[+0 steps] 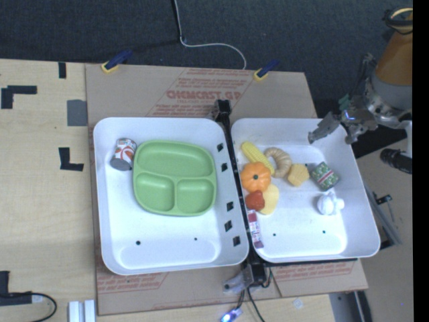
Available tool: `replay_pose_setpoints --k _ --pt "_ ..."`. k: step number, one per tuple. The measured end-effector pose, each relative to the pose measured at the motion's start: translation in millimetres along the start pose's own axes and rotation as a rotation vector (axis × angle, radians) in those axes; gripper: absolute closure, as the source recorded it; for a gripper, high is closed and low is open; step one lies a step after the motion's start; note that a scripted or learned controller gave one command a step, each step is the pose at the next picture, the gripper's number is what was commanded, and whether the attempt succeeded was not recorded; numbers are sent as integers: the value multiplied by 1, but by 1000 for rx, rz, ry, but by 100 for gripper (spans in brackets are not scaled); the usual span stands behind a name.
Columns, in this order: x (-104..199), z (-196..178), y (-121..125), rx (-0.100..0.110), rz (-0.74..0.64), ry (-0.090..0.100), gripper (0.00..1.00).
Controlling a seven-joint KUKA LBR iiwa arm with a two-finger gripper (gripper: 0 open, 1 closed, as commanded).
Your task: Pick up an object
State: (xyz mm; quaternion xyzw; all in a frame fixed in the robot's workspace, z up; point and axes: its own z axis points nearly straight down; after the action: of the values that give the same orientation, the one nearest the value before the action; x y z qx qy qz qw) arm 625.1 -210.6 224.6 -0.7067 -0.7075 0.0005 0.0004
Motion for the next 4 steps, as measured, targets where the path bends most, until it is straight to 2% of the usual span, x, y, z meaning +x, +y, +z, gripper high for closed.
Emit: replay_pose_setpoints --k 1,2,3,4 --pt "40 -168 -68 -16 -3 -2 0" --pt "53 -303 -145 -16 -1 -3 0" --pt "53 -304 -141 -2 0 -2 100" --pt "107 -209 -133 10 -5 3 100"
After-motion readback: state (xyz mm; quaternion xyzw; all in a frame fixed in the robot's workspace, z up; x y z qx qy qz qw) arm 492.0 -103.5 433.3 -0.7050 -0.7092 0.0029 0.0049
